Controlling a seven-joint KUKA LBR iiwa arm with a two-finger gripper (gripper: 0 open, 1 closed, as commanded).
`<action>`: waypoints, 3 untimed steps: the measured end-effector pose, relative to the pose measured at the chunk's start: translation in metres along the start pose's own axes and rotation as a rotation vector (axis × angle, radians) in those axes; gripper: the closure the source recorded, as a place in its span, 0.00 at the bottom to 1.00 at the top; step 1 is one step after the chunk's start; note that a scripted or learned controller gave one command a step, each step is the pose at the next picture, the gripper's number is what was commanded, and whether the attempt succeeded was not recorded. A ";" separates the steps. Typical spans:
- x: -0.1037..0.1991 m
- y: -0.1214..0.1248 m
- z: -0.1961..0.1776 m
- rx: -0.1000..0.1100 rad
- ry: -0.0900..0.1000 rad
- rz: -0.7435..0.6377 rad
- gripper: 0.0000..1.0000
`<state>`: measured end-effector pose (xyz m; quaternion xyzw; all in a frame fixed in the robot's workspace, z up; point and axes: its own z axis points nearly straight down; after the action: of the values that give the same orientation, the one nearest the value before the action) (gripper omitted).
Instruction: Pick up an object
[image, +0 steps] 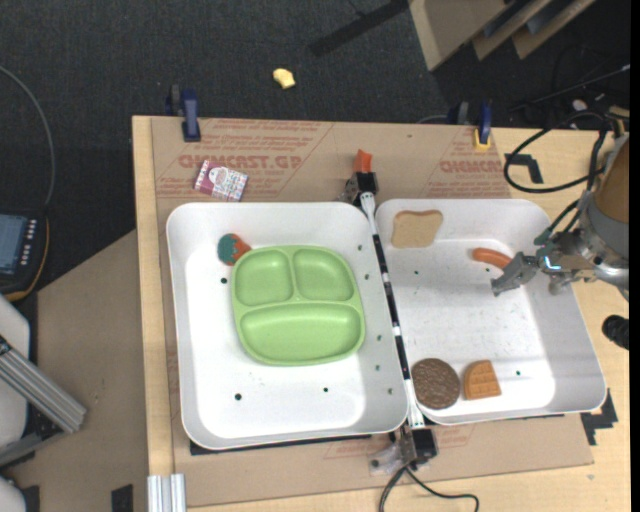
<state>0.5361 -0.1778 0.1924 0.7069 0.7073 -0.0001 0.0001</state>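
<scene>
The right bin (560, 340) holds several toy foods. A tan bread slice (416, 229) lies at its far left corner. An orange sausage (489, 257) lies near the far middle. A brown round cookie (436, 382) and an orange waffle piece (482, 380) sit at the near left. My gripper (533, 274) hovers over the right part of this bin, open, with nothing between its fingers. Its left finger (508, 274) is just below and to the right of the sausage.
The left bin (200, 330) carries a green divided plate (296, 303) and a small teal and red round piece (233, 248) at the plate's far left corner. A pink packet (220, 180) lies on the bench behind it. Black cables (545, 165) run at the right.
</scene>
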 end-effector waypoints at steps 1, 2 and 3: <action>-0.036 0.061 0.065 -0.004 -0.003 -0.001 0.00; -0.021 0.092 0.109 -0.005 -0.003 -0.003 0.00; -0.022 0.091 0.096 -0.006 -0.003 -0.002 1.00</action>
<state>0.6271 -0.1993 0.0960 0.7062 0.7080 0.0010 0.0034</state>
